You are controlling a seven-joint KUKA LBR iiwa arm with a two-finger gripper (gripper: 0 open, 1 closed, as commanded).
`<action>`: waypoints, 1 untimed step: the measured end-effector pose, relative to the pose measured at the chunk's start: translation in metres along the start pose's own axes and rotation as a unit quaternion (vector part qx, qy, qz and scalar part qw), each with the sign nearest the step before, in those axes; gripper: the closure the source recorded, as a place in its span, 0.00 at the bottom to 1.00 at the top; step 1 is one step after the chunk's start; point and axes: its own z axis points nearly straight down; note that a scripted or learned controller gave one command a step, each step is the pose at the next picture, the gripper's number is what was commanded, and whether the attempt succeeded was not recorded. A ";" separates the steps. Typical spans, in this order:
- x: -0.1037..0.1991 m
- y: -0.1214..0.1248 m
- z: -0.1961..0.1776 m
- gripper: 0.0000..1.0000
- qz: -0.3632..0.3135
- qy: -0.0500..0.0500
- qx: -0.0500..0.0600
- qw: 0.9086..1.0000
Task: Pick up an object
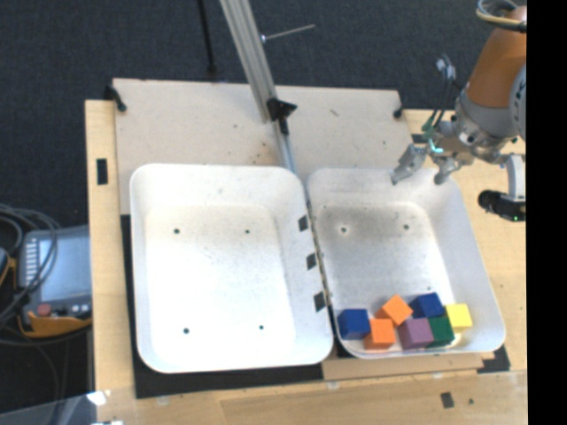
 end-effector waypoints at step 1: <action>0.000 0.001 -0.004 0.00 -0.002 -0.002 -0.002 1.000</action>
